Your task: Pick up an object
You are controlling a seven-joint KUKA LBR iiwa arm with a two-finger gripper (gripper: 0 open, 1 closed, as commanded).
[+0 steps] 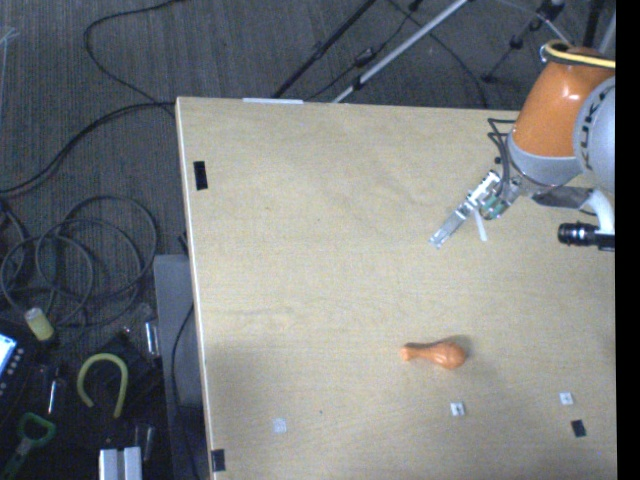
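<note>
Surroundings: dark carpeted floor (pixel 120 58) with loose black cables (pixel 80 258) at the left and stand legs (pixel 430 18) across the top; a few hand tools lie at the lower left.
Worktop: a plain pale wooden worktop (pixel 300 248) takes up most of the view, bare apart from a few small black and white markers near its edges.
Object: an orange, pear-shaped object (pixel 437 354) lies on its side toward the lower middle of the worktop, narrow end pointing left, in open space with nothing beside it, so it looks reachable from above.
Arm: the arm (pixel 565 118) enters at the upper right, its orange band above the wrist.
Gripper: the gripper (pixel 452 226) points down and to the left, above the worktop and well apart from the object; nothing is seen between its tips, and whether it is spread or closed I cannot tell at this size.
Stage: judged from this layout, the pick has not begun; the gripper must first travel toward the near edge to stand over the object.
Risk: the rounded body may roll if nudged off-centre.
</note>
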